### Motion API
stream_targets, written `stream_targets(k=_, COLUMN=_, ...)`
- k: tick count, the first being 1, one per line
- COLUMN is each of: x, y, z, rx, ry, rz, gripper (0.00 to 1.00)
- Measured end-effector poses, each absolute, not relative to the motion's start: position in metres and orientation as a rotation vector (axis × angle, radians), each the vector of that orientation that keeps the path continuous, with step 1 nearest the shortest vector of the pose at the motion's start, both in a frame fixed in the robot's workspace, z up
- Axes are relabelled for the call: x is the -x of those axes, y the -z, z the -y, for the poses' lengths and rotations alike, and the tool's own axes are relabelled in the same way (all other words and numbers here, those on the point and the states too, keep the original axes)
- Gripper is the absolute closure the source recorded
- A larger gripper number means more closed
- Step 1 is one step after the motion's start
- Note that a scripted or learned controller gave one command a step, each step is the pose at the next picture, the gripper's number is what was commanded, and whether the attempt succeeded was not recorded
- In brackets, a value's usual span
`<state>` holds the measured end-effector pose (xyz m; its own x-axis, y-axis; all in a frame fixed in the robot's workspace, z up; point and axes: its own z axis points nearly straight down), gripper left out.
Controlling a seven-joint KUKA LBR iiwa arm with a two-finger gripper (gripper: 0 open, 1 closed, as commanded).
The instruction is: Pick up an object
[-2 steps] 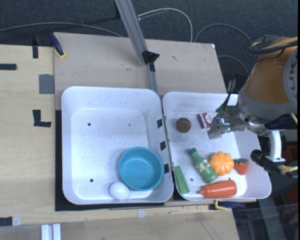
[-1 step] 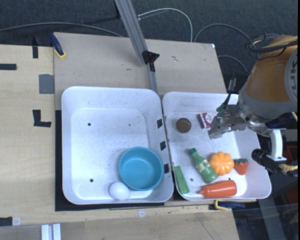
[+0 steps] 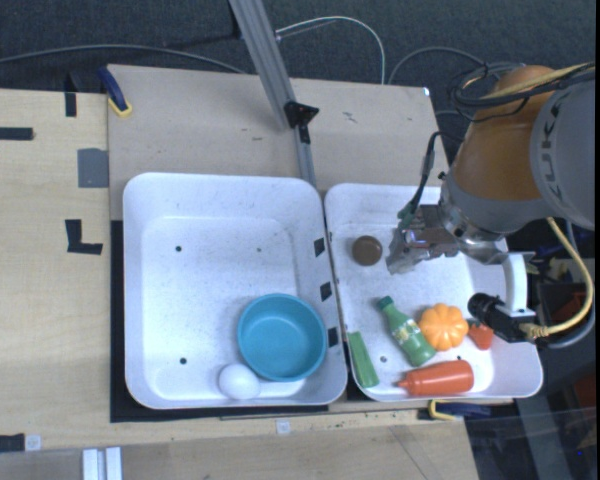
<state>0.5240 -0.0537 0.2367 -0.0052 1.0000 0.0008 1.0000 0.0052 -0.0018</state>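
Your arm reaches in from the right, its grey body and orange band bulking over the right bin's (image 3: 352, 200) far right corner, with the wrist angled down so the gripper (image 3: 408, 252) hangs low over that bin's far half. Whether its tips are parted or closed you cannot tell from here, and nothing shows between them. Just to the gripper's left lies a small brown round object (image 3: 367, 250), dark, dull and disc-like, resting on the bin floor near the left wall; it looks close to the tips, though you cannot tell whether they touch it. Toward the near edge you have a green bottle (image 3: 404, 332) with a yellow label lying tilted, a small orange pumpkin (image 3: 443, 326) just beside it on the right, a red-orange carrot-shaped piece (image 3: 439, 377) along the near wall, and a green stick-like piece (image 3: 362, 359) against the left wall. No writing on the bottle's label is legible. In the left bin (image 3: 170, 208), a blue bowl (image 3: 281, 336) sits upright by the near right corner, with a white ball (image 3: 238, 380) touching its near left side.
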Motion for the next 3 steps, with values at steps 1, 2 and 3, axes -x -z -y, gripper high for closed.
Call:
stream_targets(k=1, x=-0.544, y=-0.224, z=0.0, rx=2.212, ry=-0.001, rz=2.227, gripper=1.0)
stream_targets(k=2, x=-0.563, y=-0.232, z=-0.046, rx=2.213, ry=0.001, rz=2.228, gripper=1.0)
stream_targets(k=3, x=-0.568, y=-0.219, z=-0.098, rx=2.213, ry=-0.002, rz=2.227, gripper=1.0)
